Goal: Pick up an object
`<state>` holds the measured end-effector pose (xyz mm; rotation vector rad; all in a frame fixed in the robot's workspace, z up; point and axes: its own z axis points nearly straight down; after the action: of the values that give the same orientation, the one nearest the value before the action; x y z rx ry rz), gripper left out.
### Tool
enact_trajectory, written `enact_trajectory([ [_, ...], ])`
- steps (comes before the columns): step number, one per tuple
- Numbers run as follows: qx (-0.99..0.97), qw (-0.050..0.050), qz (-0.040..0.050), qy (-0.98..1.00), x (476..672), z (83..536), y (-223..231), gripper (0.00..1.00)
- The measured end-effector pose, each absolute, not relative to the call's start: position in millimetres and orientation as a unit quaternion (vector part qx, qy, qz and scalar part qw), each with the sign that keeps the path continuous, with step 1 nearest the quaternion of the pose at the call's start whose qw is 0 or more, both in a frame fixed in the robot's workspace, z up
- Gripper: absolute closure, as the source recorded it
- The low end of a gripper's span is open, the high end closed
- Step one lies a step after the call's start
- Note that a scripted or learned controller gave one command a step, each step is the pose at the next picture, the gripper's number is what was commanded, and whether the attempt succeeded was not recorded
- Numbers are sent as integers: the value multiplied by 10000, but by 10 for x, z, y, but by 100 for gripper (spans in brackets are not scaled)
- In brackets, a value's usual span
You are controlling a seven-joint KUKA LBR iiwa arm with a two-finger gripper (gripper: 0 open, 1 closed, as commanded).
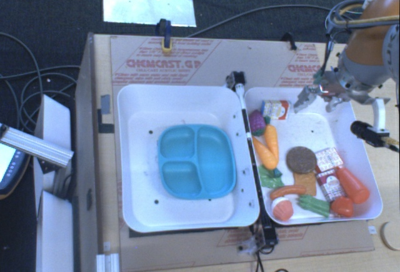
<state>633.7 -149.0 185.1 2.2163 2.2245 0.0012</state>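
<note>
My gripper (318, 99) hangs over the far edge of the right bin (369, 167), its fingers spread, open, with nothing between them. Just left of it and below lies a small white and red carton (275, 109). Further down the bin hold a purple vegetable (257, 120), two orange carrots (268, 145), a brown round patty (301, 159), red and white packets (329, 171), a red bottle (351, 183), a sausage (287, 191), a green pod (314, 205) and a tomato (342, 206).
The left bin (134, 139) holds a blue divided plate (197, 161). A ridge (247, 139) separates the two bins. Cardboard (187, 61) lines the bench behind them. Cables and metal rails lie off to the left.
</note>
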Motion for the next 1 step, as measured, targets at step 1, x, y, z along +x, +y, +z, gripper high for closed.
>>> enact_trajectory([
  [1, 7065, 18, -2, 7077, 6304, 1183, -940, 0],
])
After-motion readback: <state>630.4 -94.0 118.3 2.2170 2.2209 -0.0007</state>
